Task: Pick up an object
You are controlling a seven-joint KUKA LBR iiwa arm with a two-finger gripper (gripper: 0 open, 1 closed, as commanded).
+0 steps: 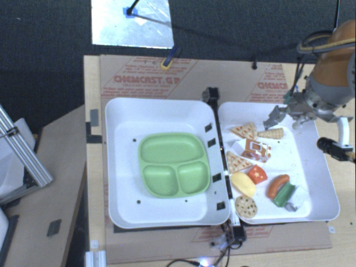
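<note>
1 fixed camera looks down slantwise on both bins (pixel 119 149)

Toy food (pixel 257 171) crowding right bin (pixel 317 166), perhaps touching.

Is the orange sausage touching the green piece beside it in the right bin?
Touching. The camera view shows the orange sausage lying against the green piece, no white bin floor visible between them.

- Bins (pixel 119 149): smooth white plastic, slightly glossy.
- Tray (pixel 172 164): green plastic, soft sheen.
- Toy food (pixel 257 174): coloured plastic, smooth.
- Bench (pixel 147 78): matt, printed, cardboard-like sheet.
- Backdrop (pixel 44 38): dark, rough cloth.
- Plate (pixel 130 15): shiny metal.
</note>
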